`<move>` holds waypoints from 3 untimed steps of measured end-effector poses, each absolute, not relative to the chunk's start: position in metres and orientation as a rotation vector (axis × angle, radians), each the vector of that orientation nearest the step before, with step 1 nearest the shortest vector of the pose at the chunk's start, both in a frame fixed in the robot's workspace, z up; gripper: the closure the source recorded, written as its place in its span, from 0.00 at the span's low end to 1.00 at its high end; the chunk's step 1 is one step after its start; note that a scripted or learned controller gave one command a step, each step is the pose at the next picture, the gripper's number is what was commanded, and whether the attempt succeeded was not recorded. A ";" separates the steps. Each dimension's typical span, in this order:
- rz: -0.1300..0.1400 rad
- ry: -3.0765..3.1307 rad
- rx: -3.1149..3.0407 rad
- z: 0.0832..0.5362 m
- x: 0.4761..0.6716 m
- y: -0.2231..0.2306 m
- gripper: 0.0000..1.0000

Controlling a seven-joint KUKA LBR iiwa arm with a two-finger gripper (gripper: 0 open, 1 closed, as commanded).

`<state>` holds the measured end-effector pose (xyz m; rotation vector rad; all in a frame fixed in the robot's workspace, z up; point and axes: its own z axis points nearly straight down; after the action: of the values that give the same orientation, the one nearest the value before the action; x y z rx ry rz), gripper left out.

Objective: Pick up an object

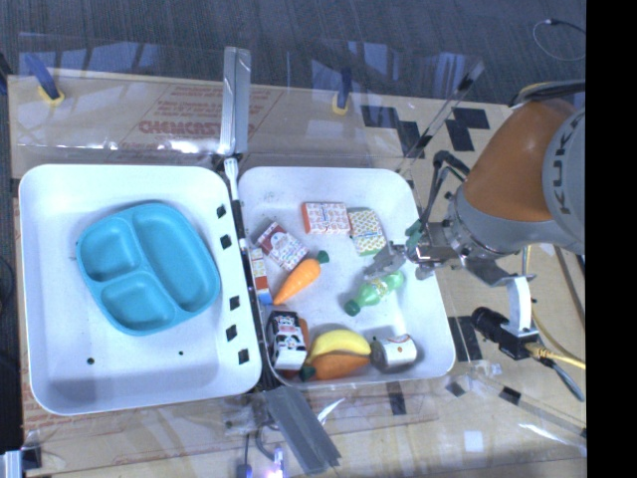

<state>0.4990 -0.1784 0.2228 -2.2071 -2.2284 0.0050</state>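
objects for picking lie in the right shallow white plastic bin (299, 182), on the desk (129, 118) beside the left white bin (40, 267). left bin holds a light-blue three-compartment plastic tray (149, 265), lying flat near its middle. grey arm with orange band (518, 167) reaches in from the right; its tool (390, 260) sits low at the right bin's right side, just above a green plastic bottle (373, 294). cannot tell how far the tool is open or whether it grips anything. yellow toy banana (339, 343) lies at the near wall, touching an orange-brown toy (336, 365). orange toy carrot (300, 278) lies tilted near the bin's centre. small printed cartons (325, 217) lie toward the far side.
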 end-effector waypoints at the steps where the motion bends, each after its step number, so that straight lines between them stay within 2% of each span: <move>1: -0.014 -2.371 -2.090 0.114 0.515 -0.178 0.00; 2: -0.027 -2.413 -2.033 0.106 0.524 -0.196 0.00; 3: -0.008 -2.731 -1.641 0.107 0.496 -0.183 0.00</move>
<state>0.4961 -0.1830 0.1069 -1.6412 -2.7314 -0.0076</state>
